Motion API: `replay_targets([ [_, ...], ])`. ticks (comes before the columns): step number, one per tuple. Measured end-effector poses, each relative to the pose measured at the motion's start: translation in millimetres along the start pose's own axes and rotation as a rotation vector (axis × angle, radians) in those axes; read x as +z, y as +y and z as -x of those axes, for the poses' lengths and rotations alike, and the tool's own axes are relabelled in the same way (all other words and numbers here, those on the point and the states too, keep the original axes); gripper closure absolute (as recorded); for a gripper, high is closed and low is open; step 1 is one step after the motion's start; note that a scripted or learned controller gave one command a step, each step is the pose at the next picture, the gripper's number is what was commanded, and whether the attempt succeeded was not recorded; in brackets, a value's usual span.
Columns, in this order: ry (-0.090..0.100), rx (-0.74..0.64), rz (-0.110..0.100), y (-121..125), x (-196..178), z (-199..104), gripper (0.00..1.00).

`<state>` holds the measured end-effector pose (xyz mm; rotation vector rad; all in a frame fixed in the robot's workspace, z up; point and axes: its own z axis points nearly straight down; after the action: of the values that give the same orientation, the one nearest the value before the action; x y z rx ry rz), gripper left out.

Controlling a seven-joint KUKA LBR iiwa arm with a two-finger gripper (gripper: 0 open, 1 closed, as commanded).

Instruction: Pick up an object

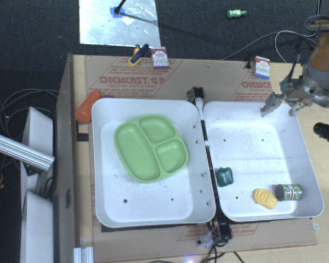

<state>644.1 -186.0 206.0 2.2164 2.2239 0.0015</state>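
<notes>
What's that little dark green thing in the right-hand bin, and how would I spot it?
Start at the right white bin and look at its near left edge, beside the divider. The small dark teal-green chunky object sits there alone. Its neighbours, a yellow ridged piece and a small green-labelled can, lie together toward the near right corner.

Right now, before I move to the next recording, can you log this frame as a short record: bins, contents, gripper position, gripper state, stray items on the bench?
left bin: green divided plate
right bin: dark green cup by its left wall; yellow toy and green can side by side near the front right corner
gripper: over the right bin's far right corner, apart from all three objects
gripper state: open, holding nothing
bench outside bins: orange object at the left bin's far left corner; two small cartons along the far edge
</notes>
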Motion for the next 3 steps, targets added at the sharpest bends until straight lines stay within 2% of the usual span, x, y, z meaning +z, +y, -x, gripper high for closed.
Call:
replay_targets([
  [1,0.000,0.002,-0.002,-19,100,19,0.00],
  [2,0.000,0.002,-0.002,-80,122,12,0.00],
  [3,0.000,0.003,-0.001,-138,121,20,0.00],
])
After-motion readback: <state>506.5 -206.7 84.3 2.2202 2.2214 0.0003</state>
